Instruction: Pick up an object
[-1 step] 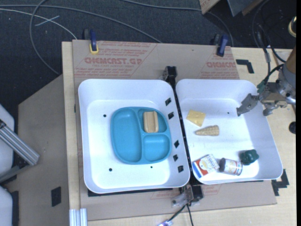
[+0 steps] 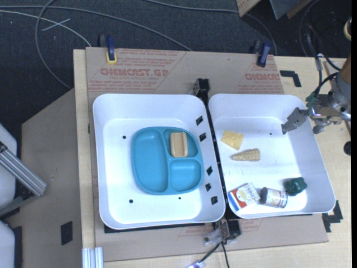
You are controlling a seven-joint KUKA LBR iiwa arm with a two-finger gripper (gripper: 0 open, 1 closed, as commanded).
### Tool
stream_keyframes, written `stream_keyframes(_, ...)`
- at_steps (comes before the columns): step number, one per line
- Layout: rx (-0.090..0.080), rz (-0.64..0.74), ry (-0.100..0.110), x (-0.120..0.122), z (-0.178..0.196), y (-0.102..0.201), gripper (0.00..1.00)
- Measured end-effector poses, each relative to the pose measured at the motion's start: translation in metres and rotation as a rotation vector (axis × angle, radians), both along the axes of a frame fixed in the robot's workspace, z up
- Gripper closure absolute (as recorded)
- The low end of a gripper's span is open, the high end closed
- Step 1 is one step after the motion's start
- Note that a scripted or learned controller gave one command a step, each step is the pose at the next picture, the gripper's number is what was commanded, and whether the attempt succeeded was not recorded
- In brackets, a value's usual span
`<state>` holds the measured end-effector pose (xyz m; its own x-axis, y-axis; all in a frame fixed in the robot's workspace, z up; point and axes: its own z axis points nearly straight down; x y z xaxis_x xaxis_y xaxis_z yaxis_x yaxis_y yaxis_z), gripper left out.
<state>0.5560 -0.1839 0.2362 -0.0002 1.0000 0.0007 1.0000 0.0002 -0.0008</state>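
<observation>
In the left bin point(image 2: 106, 166) a blue divided plate point(image 2: 153, 163) carries a tan bread-like piece point(image 2: 178, 144) in its upper right compartment. The right bin point(image 2: 312, 161) holds a yellow wedge point(image 2: 232, 139), a pale cone-shaped piece point(image 2: 247, 156) just below it, and along the near wall a red, white and blue packet point(image 2: 241, 197), a small can point(image 2: 274, 197) and a dark green lump point(image 2: 295, 186). The gripper point(image 2: 304, 121) hangs over this bin's upper right rim, fingers spread with nothing between them, well apart from every object.
</observation>
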Motion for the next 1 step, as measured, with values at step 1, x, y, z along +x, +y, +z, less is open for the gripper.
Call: stream_keyframes(1,0.002,-0.001,0.006,0.0019,-0.0628,-0.0019,0.0)
